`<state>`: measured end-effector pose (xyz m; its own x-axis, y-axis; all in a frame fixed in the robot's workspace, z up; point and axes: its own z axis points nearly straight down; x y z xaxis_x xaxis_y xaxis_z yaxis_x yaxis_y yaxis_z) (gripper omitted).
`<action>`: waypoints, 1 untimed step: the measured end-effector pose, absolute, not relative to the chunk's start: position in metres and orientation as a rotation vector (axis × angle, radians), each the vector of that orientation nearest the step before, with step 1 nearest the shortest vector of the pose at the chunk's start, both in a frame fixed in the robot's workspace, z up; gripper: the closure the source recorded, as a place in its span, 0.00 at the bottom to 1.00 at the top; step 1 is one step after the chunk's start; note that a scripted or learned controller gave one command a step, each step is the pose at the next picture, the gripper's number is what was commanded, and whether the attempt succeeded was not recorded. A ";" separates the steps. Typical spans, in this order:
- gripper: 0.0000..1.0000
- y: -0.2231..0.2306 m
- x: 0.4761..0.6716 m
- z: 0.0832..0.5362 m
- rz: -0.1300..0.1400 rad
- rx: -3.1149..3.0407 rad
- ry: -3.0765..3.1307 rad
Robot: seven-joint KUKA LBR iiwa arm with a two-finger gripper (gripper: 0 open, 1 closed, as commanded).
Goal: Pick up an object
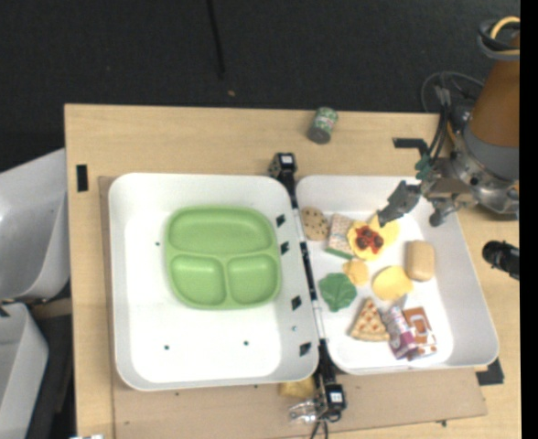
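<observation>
Start at the left: your left bin (132,337) carries just 1 thing, a green divided plate (221,255) lying flat near its middle, likely the drop-off side, so nothing there calls for a grasp. On the bare bench (177,135) behind the bins a small greenish can (323,124) sits apart, outside the working area. Your right bin (461,337) holds the candidates, crowded toward its left wall: a cookie (313,221), a green leafy piece (337,291), a pizza slice (369,322), a yellow round piece (392,283), a bread roll (420,260) and a wrapped packet (410,330). Several touch, which makes a clean pick harder. The tool (399,201) hangs over the bin's back edge, just beside a yellow piece topped with red (371,237). You cannot tell from here whether it is open or closed; nothing is seen gripped.
</observation>
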<state>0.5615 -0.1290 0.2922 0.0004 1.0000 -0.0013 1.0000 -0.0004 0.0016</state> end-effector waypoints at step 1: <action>0.00 -0.067 0.548 0.195 -0.006 2.220 2.233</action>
<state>0.5475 -0.0665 0.1953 -0.0055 1.0000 0.0025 1.0000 0.0055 -0.0079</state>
